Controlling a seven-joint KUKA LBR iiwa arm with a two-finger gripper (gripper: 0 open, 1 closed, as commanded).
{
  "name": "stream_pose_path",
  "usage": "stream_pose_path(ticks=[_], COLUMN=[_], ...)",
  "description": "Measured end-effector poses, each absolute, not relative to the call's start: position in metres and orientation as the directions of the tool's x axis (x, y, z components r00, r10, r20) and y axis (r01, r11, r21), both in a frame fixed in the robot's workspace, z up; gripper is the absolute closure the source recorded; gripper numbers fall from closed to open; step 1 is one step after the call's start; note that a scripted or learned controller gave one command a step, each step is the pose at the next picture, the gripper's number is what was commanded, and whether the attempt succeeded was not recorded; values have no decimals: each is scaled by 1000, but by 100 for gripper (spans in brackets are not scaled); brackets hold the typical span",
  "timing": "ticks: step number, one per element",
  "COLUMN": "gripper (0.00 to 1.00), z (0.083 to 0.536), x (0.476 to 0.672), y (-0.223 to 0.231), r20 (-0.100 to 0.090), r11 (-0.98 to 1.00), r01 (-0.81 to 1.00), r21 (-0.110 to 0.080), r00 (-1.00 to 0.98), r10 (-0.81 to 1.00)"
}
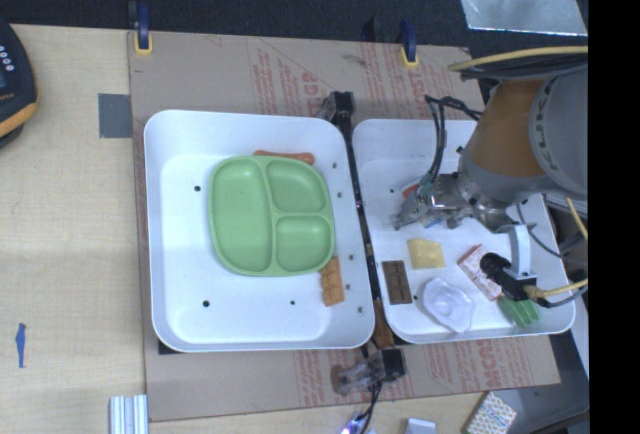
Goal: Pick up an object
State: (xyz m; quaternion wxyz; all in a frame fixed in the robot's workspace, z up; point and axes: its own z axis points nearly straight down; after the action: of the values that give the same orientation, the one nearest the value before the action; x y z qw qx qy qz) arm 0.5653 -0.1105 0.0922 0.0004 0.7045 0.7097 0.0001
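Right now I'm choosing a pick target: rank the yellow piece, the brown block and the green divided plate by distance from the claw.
From the claw:
1. Yellow piece, just below it, right bin.
2. Brown block, lower left in the right bin.
3. Green divided plate, in the left bin.

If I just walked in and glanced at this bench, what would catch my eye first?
Probably the big green divided plate, lying in the middle of the left white bin. Next, the grey arm with its orange band reaching in from the right, its gripper low over the right bin, above a scatter of small items such as a yellow piece.
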Motion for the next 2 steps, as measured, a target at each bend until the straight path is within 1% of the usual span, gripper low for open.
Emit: stream_pose_path(ticks=[1,2], gripper=[0,0], z=[93,92], x=[640,629], y=[-119,-108], r20=[-1,0], r11=[6,6], r01=[1000,1000], r21=[4,-5], r00=[-6,-6], r10=[1000,1000])
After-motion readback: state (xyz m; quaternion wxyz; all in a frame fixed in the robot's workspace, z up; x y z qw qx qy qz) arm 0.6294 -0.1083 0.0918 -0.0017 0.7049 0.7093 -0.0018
